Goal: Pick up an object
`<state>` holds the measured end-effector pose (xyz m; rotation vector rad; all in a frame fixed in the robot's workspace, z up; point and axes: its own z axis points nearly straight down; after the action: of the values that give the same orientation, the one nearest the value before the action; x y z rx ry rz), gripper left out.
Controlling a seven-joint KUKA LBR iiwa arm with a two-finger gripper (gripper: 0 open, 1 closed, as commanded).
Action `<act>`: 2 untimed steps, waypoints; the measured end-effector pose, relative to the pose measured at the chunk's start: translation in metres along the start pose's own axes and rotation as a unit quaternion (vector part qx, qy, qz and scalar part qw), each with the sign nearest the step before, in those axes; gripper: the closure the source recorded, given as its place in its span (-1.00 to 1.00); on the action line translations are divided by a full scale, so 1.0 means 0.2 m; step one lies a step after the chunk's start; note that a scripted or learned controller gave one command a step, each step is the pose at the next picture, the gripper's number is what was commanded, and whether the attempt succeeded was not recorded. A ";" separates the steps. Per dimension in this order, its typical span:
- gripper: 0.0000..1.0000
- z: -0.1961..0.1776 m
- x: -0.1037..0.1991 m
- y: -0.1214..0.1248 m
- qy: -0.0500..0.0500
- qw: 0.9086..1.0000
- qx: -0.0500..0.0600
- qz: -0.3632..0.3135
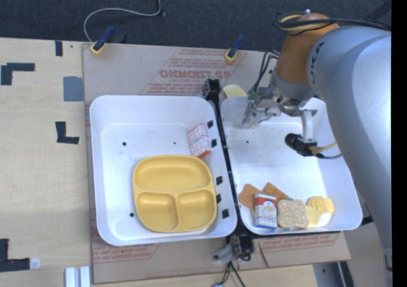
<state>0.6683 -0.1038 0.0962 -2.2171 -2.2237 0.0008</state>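
My gripper [253, 112] hangs low over the far left part of the right bin [289, 165], below the orange-banded wrist [299, 56]. A pale yellow object [233, 91] lies just up and left of it, at that bin's far left corner. Along the right bin's near wall sit orange crackers [253, 193], a small red and white can [265, 210], a slice of bread [292, 214] and a yellow piece [320, 208]. In the left bin [111, 152] lie a yellow divided tray [175, 191] and a small red and white packet [199, 140].
A black divider with clips [219, 152] runs between the two bins. Both bins rest on a cardboard sheet [159, 66] held by blue and yellow clamps [100, 41]. The big grey arm body [369, 107] covers the right bin's right side.
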 end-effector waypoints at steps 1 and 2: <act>1.00 -0.47 0.36 -0.32 0.002 1.000 -0.002 -0.002; 1.00 -0.76 0.22 -0.75 0.000 1.000 0.000 0.003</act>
<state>0.5192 -0.0610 0.2477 -2.2232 -2.2173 0.0019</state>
